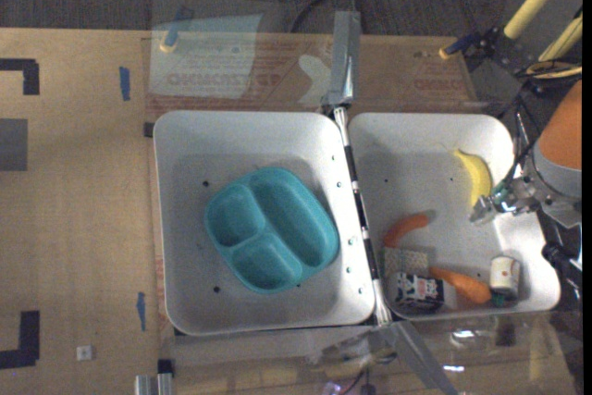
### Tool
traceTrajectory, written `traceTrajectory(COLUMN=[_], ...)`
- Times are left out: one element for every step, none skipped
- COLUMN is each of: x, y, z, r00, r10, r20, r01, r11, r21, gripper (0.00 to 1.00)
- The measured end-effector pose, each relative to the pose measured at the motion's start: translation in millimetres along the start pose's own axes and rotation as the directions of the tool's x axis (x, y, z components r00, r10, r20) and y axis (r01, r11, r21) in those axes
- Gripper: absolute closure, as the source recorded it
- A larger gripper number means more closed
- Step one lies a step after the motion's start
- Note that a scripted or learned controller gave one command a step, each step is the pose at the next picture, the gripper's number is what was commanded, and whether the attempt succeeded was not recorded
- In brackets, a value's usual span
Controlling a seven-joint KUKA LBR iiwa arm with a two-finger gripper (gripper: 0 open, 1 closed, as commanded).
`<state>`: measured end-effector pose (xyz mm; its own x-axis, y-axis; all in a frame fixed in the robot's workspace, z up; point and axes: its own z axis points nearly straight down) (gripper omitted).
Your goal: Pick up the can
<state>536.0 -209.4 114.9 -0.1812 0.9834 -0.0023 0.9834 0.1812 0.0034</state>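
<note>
The can (504, 274) is a small pale cylinder with a dark band, standing near the front right corner of the right bin (416, 143). An orange carrot (464, 285) lies right against its left side. My gripper (496, 202) hangs over the right side of that bin, just beside the lower end of a yellow banana (474, 174). It is some way behind the can and apart from it. Nothing shows in its grasp.
In the right bin an orange sausage-shaped piece (407, 229) lies mid-bin, and a black-and-white carton (418, 288) sits at the front. The left bin (185, 162) holds a teal divided plate (271, 228). The arm's orange band (566, 134) is at the right edge.
</note>
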Motion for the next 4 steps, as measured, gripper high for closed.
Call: traceTrajectory(x=[-12.8,-28.3,-6.1,12.6], y=[17.6,68.8,134.2,137.1], z=[-137.7,-188.3,-236.0,-287.2], r00=[0.979,0.984,0.973,0.961], r10=[-0.206,-0.177,-0.232,-0.276], r20=[0.0,0.002,0.002,0.003], r01=[0.206,0.177,0.232,0.276], r11=[0.979,0.984,0.973,0.961], r21=[-0.001,-0.002,-0.002,-0.003], gripper=[1.0,1.0,1.0,1.0])
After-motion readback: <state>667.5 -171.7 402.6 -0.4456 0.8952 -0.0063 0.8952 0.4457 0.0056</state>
